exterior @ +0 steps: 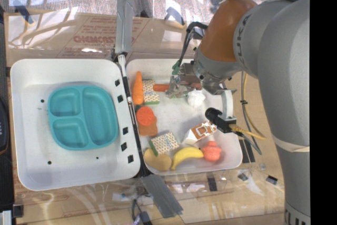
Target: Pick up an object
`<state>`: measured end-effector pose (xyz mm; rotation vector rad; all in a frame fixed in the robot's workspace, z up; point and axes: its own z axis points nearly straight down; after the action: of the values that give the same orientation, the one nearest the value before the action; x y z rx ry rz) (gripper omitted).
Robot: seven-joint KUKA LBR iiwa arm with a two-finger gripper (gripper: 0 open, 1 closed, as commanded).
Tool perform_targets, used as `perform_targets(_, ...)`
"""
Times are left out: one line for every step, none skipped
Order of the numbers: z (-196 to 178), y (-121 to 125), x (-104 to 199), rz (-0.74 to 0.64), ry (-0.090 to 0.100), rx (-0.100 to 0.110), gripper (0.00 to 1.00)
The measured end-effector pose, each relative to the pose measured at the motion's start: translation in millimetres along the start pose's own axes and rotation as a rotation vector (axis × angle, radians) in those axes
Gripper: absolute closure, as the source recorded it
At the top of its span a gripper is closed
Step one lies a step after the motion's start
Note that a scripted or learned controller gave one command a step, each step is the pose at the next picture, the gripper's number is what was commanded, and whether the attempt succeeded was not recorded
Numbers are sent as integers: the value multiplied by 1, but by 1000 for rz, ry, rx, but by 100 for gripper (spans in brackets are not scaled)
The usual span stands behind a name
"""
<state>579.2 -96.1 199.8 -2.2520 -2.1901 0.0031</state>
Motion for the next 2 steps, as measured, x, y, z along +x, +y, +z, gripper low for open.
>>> perform_targets(0,0,0,0,0,0,0)
perform_targets(-2,-26,47,-1,1,5,0)
